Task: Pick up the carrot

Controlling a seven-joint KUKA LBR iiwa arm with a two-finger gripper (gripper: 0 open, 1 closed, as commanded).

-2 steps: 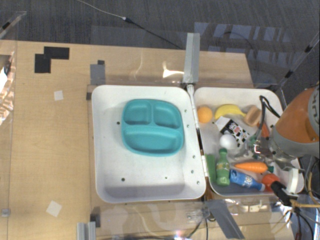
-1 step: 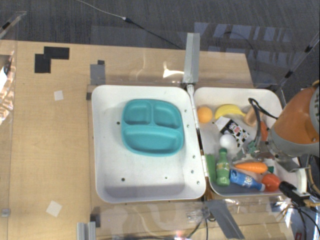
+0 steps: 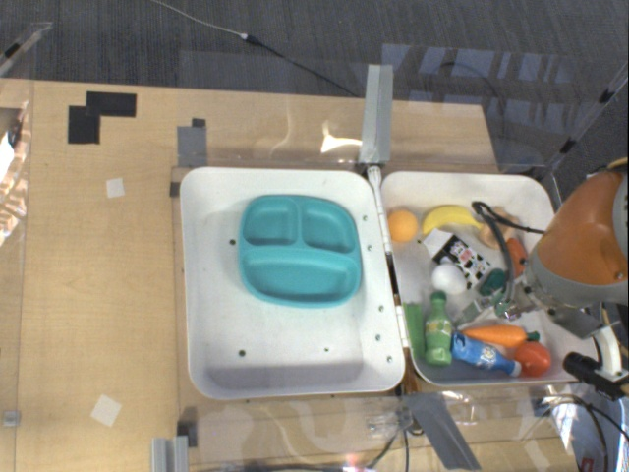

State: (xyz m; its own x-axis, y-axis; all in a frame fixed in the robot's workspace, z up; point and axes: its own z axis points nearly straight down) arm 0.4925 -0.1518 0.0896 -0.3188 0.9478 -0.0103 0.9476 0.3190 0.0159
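Note:
The carrot (image 3: 496, 335) is orange with a dark green stub at its right end. It lies on its side near the front of the right bin (image 3: 550, 197), between a blue tube and the arm's wrist. My gripper (image 3: 499, 301) reaches in from the right and hangs low over the bin, just behind the carrot and close to it. Its grey body and the orange band (image 3: 588, 236) cover the bin's right side. I see nothing held by it.
Crowded around the carrot are a blue tube (image 3: 486, 355), a red item (image 3: 536, 358), a green bottle (image 3: 438, 328), a white ball (image 3: 447, 278), a black-and-white box (image 3: 463, 255), a banana (image 3: 451, 217) and an orange (image 3: 401, 226). A teal divided plate (image 3: 299, 250) sits in the left bin (image 3: 211, 293).

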